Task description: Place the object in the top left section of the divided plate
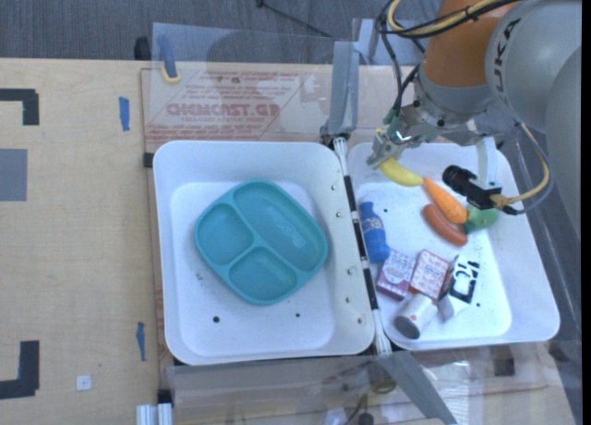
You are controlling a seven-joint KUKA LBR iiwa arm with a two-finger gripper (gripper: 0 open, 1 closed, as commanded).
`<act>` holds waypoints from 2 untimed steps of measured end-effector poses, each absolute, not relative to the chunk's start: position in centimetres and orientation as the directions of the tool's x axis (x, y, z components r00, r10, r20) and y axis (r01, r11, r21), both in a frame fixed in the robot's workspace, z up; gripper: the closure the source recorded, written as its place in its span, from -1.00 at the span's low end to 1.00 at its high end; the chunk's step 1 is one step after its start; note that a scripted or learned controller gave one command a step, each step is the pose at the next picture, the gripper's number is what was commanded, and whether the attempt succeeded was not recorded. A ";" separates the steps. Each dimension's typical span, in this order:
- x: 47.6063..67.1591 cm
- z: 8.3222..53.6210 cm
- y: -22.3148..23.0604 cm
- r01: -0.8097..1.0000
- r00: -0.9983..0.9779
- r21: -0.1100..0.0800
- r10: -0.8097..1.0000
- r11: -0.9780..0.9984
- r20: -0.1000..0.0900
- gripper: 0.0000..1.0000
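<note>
A teal divided plate [261, 240] with three sections lies in the left bin [175, 169]. My gripper [390, 146] hangs over the back left part of the right bin [526, 285]. Its tip is just above and to the left of a yellow banana [403, 174]. I see nothing held in it. Close to the banana lie an orange carrot [441, 198] and an orange-red sausage [444, 225].
The right bin also holds a blue bottle [373, 232], two pink cartons [414, 273], a white cup [412, 316], a green piece [481, 220] and a black-and-white card [464, 279]. A ridge [355, 229] divides the two bins.
</note>
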State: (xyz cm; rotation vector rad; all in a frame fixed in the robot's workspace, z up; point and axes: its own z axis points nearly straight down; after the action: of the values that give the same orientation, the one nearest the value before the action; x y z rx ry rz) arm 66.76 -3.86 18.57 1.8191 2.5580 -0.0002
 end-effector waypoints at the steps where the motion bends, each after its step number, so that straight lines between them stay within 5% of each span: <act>1: 59.7 18.5 2.2 0.985 -0.173 -0.002 0.985 0.173 0.001 1.00; 2: 55.9 20.7 9.7 0.959 -0.283 -0.002 0.959 0.283 0.001 1.00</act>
State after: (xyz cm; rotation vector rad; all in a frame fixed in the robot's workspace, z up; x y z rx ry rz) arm 55.85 9.72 20.74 1.8825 2.5173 -0.0015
